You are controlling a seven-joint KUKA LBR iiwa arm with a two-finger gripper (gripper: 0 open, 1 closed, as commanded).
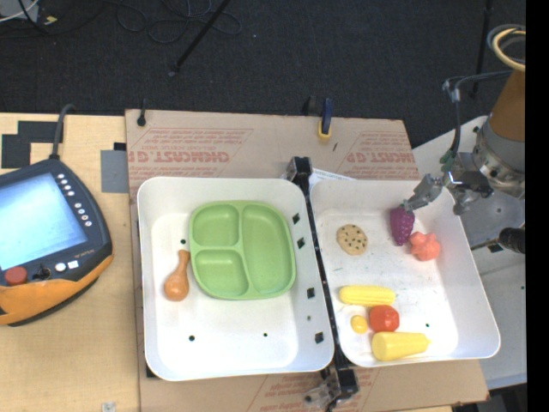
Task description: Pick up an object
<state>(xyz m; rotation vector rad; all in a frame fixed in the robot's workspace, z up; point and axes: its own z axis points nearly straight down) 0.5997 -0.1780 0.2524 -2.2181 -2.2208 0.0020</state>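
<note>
Camera view, looking down at a slant on two white bins side by side on cardboard sheets

Arm enters from the right, orange band at the top right edge. gripper (446, 191) sits over the right bin (480, 316) at its far right corner, above the rim. Two grey fingers (420, 196) splay apart, nothing between them, so it's open and carrying nothing. The nearer finger tip points down-left toward the purple toy, close to its top but contact can't be judged

Right bin contents:
- purple grape-like toy (401, 225) near the far right part of the bin, upright-ish
- pink toy (424, 245) just beside it on the right, touching or nearly so
- cookie (351, 239) with dark chips, toward the bin's left wall, apart from the purple toy
- yellow corn cob (367, 295) lying flat around mid bin, near side
- small yellow piece (358, 323) just below the corn
- red tomato (384, 318) beside that small piece
- yellow pepper-like toy (399, 345) at the near edge, just under the tomato

Left bin (163, 333):
- green divided tray (242, 251), three compartments, sits in the middle
- orange drumstick toy (177, 278) just beside the tray's left edge, thick end toward the near side

Off the bins: teach pendant (47, 230) with lit screen and orange casing lies on the bench at the left edge. Yellow clamp (325, 118) pins the cardboard at the far edge
</note>
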